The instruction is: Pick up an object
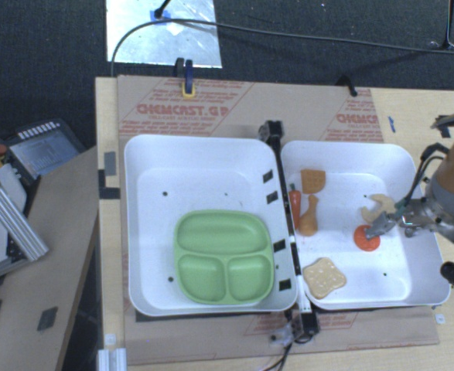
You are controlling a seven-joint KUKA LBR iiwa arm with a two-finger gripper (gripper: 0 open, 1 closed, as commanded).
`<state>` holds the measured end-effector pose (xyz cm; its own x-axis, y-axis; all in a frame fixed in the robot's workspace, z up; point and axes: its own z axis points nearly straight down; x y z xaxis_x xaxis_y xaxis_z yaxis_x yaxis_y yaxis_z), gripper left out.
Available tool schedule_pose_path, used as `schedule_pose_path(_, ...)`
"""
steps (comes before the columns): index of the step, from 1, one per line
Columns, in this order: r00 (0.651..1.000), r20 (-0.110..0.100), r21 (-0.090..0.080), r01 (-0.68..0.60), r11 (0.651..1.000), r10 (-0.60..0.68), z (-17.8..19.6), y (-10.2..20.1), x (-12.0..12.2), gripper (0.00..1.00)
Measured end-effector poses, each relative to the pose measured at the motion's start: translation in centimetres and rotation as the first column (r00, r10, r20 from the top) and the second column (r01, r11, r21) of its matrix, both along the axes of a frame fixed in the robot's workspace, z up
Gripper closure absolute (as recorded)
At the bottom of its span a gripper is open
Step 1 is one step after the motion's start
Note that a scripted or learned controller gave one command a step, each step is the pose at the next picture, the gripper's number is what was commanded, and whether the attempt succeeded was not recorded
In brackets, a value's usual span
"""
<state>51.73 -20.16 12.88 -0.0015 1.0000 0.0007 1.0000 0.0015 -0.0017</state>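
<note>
While the grey arm with the orange band reaches in from the right, its two-finger gripper (375, 226) sits low in the right-hand shallow white bin (397, 161), directly over a small round red-orange object (366, 239) that rests on the bin floor toward the right of centre, with a pale tan curved piece (380, 203) just above it; whether the jaws are spread or closed on anything cannot be told at this resolution, and nothing is visibly held. Judged from this pose, the red-orange object is the likely target. Several faults are possible: a round, low object may roll or squirt sideways if the jaws close off-centre; the adjacent tan piece may be caught or nudged, spoiling the grip; and a descent that stops short would close on air. The red-orange object appears roughly circular from above, so it presents no clear long axis or pointing direction, and approach angle matters less than centring. Elsewhere in the same bin, a tan bread-slice shape (323, 277) lies near the lower left corner, an orange-brown elongated toy (310, 199) lies along the left side with its long axis running roughly top to bottom, and a thin red stick-like item (295, 202) lies just beside the divider. A green three-compartment plastic tray (224, 255) occupies the left-hand white bin (157, 168)
</note>
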Motion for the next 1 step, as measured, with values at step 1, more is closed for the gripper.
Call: schedule_pose_path(1,1.000,0.001,0.001,0.000,1.000,0.000,-4.52,0.06,0.07,0.00)
